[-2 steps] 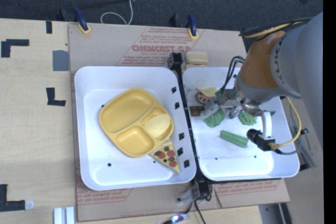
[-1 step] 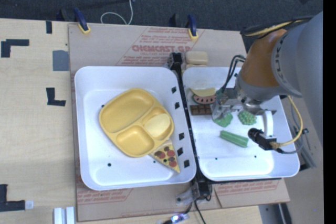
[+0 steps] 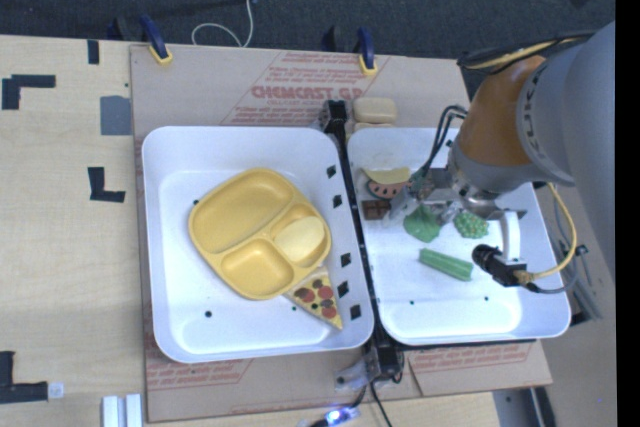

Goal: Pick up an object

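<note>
Arm in from 3 o'clock, wrist low over the right bin (image 3: 540, 320). Gripper (image 3: 428, 205) buried in a cluster at the bin's 10 o'clock corner; whether it is apart, together or clamped on anything, cannot tell.

Likely target: green leafy piece (image 3: 422, 225) just below the gripper, with a knobbly green lump (image 3: 470, 223) beside it at 3 o'clock. A green stick (image 3: 445, 264) lies apart at 5 o'clock. A cupcake-like piece (image 3: 386, 182) sits at 10 o'clock, hard against the bin's left wall.

Risks, as I judge them:
- Crowding: the close could catch two pieces or nudge one aside.
- Thin leafy piece may slip out on the lift.
- Wall nearby could foul the approach.

Left bin (image 3: 160, 245): yellow divided tray (image 3: 260, 232), pizza slice (image 3: 318, 297) at its 5 o'clock.

Hidden: wrist covers the bin's upper right; the small brown bit by the cupcake is unreadable.
</note>
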`<state>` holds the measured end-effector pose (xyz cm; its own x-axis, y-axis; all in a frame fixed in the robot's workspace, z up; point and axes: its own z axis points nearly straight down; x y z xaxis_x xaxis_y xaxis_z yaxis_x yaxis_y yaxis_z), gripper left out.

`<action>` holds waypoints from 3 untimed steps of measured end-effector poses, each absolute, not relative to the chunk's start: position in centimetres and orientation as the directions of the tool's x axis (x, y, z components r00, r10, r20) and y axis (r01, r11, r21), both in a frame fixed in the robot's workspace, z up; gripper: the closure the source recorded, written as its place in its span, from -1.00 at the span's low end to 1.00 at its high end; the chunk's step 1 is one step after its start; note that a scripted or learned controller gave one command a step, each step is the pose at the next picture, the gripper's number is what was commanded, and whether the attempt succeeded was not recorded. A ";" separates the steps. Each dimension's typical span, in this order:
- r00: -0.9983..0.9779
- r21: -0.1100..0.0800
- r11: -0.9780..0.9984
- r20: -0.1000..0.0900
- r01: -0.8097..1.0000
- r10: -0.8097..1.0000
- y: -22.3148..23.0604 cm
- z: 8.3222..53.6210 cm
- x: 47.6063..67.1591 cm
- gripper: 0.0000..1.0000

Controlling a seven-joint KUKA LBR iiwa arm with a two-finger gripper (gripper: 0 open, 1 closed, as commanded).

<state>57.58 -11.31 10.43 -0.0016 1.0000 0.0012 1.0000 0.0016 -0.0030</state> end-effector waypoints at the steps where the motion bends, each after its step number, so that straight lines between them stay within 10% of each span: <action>1: 0.000 0.000 0.000 0.002 1.000 1.000 -14.4 8.5 56.9 -1.00; 2: -0.004 0.006 0.004 -0.003 1.000 1.000 -16.0 8.5 65.2 -1.00; 3: 0.000 0.001 0.000 -0.001 1.000 1.000 -13.4 8.6 59.7 -1.00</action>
<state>59.72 -13.40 8.59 -0.0003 1.0000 -0.0013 1.0000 0.0003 0.0007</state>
